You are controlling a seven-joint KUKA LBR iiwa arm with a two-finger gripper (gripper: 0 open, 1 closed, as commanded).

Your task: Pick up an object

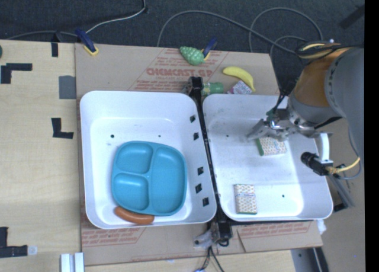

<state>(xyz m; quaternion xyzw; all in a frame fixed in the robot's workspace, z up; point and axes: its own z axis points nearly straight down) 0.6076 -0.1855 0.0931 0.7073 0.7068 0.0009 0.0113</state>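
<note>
The pincer (264,133) hangs fingers spread over the right white bin (308,208) — a small patterned square packet (272,146) just beneath it.

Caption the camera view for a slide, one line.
KUKA arm's claw poised over a small packet in the right bin; blue plate in the left bin.

Left bin (95,111): my way in is open along its top half; the blue plate (149,177) and sausage (134,216) fill the bottom.
Right bin (308,205): bare floor at centre; two small packets (272,146) (245,198) lie there.
Divider (202,146): black clips between bins.
</note>
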